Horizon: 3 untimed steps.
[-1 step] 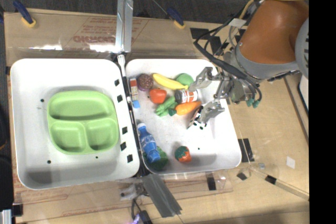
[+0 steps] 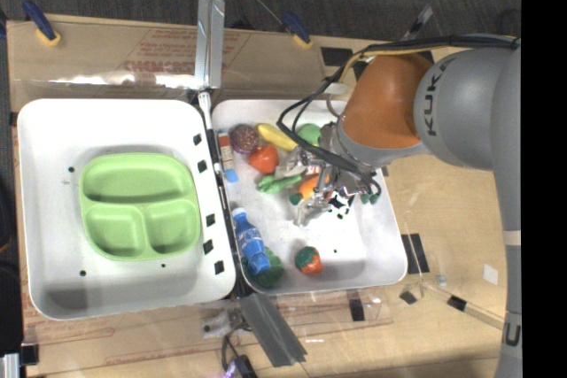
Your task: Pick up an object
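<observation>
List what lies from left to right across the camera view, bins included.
Left bin → green divided tray → blue bottle → red tomato → hand → orange band on the arm.

Open floor in the right bin's (image 2: 383,266) near corner, toys crowding its far half.

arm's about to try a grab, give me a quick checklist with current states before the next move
1. Gripper over the right bin, not the left: ok.
2. Toys within reach beneath it, such as the orange piece and green pod: ok.
3. Single clear target: not ok, items crowd together.
4. Object already held: cannot tell.
5. Green tray in left bin clear of the arm: ok.
</observation>
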Tool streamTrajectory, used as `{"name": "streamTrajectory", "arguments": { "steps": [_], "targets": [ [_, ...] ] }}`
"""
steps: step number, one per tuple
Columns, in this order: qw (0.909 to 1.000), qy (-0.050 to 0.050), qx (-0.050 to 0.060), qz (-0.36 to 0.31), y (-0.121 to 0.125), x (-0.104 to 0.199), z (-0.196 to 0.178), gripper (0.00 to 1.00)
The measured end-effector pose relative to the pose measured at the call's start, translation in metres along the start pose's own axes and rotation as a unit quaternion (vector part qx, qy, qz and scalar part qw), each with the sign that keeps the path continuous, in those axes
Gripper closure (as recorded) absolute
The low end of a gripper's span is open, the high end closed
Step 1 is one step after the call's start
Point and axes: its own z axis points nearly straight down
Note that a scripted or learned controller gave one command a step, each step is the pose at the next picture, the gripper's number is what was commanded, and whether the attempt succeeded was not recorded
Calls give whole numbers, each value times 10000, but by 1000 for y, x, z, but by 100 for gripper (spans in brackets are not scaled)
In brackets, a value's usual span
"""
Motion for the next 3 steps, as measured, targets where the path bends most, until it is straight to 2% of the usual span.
{"name": "streamTrajectory", "arguments": {
  "steps": [1, 2, 3],
  "targets": [
    [10000, -33, 14, -50, 2, -4, -12, 100],
    [9993, -9, 11, -385, 17, -47, -147, 100],
    [9992, 33, -7, -396, 18, -46, -151, 100]
  ]
}}
